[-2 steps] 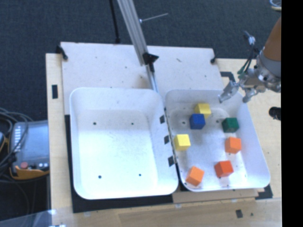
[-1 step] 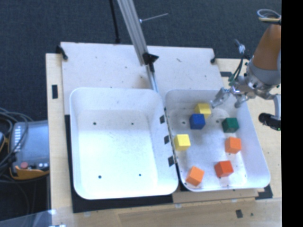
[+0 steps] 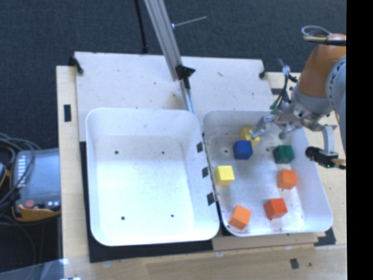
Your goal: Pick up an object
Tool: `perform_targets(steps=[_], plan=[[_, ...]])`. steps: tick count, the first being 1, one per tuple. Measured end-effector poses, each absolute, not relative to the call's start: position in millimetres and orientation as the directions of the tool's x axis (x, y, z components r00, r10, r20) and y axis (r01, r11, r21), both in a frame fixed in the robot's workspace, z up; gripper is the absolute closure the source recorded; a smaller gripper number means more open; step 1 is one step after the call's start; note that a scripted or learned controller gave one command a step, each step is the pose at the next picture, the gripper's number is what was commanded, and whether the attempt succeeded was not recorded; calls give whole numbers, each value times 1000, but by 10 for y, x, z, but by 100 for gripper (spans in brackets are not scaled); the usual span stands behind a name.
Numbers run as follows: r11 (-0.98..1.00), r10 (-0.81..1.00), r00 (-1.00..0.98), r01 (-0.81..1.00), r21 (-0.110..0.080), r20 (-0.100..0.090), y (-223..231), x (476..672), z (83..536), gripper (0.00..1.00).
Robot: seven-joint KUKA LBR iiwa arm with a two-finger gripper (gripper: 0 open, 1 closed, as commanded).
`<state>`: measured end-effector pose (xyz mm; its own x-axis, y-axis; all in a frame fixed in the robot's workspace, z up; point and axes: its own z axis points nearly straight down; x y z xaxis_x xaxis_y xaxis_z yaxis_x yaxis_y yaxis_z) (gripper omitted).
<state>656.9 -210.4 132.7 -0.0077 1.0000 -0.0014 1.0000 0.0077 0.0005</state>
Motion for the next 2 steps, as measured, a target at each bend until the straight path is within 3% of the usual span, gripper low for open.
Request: perform_targets(steps=[1, 2], plan=[[12, 1000, -12, 1000, 6, -6, -2114, 6581, 1472, 100], [8, 1000, -8, 1000, 9, -3, -2133, 6630, 2126, 100]])
